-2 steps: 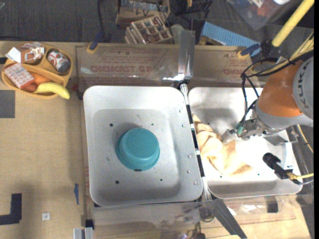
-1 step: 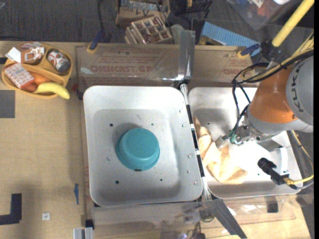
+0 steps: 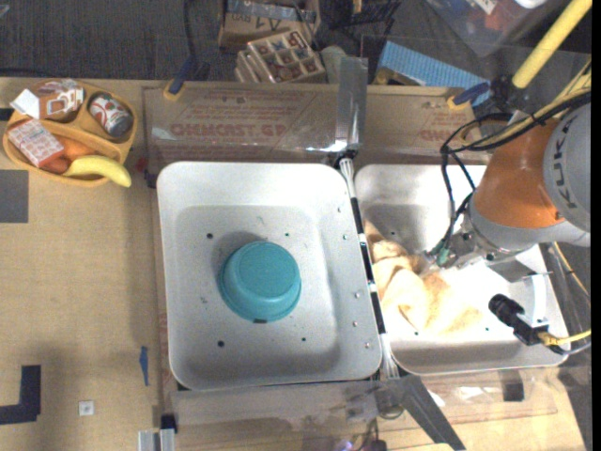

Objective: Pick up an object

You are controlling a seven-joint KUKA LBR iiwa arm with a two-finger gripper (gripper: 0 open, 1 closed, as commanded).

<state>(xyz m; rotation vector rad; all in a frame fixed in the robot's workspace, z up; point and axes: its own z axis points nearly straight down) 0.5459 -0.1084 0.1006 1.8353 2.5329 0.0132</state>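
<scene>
Lying in the right bin (image 3: 413, 191) is a pale yellow cloth (image 3: 413, 289), all crumpled, just left of and below the gripper (image 3: 439, 256). The gripper tip sits down at the cloth's upper edge, but I cannot tell how it is set. The grey and orange arm (image 3: 512, 191) goes up to the right. Far left of the gripper, a teal bowl (image 3: 261, 280) sits upside down in the left bin (image 3: 188, 205)

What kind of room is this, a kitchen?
Probably a robot lab, not a kitchen. A grey and orange robot arm reaches into one of two white bins, with cables and cardboard boxes around.
</scene>
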